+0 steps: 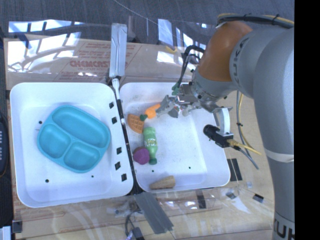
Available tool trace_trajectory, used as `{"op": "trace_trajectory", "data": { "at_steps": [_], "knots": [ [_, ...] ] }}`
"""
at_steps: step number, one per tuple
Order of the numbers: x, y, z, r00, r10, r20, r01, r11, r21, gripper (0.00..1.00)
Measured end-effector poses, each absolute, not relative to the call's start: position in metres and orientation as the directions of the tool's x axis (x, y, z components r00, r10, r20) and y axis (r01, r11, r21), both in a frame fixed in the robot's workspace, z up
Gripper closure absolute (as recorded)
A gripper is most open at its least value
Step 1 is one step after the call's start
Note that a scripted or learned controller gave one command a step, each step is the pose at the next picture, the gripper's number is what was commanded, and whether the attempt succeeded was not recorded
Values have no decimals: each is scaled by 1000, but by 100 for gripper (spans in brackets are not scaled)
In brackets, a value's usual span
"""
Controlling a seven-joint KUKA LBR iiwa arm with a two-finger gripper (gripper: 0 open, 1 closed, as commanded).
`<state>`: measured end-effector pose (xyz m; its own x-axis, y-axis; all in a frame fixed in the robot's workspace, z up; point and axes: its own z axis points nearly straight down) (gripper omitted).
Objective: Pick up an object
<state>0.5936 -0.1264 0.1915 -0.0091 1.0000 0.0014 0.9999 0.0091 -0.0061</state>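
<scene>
Gripper [169,107] hangs low in the right bin [210,169], at 2 o'clock from the toy carrot [151,111]; you can't tell its state. Bottle [150,143], purple ball [141,155] lie apart toward 6 — prob. carrot's your target.

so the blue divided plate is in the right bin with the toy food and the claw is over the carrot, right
Not quite: the camera view shows the blue divided plate alone in the left bin, not the right one. The toy food, including the green bottle and purple piece, lies in the right bin, and the claw is over the carrot.
</scene>
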Motion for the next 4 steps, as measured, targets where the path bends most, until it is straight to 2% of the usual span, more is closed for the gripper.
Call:
{"op": "trace_trajectory", "data": {
  "at_steps": [1, 2, 3, 4],
  "knots": [
    [627, -123, 110, -44, 999, -4, 999, 44, 9, 0],
    [657, -116, 93, -270, 963, -1, 963, 270, -2, 0],
    [595, -109, 91, -391, 921, 3, 921, 391, -4, 0],
    [596, -110, 101, -394, 919, 3, 919, 394, -5, 100]
  ]
}}
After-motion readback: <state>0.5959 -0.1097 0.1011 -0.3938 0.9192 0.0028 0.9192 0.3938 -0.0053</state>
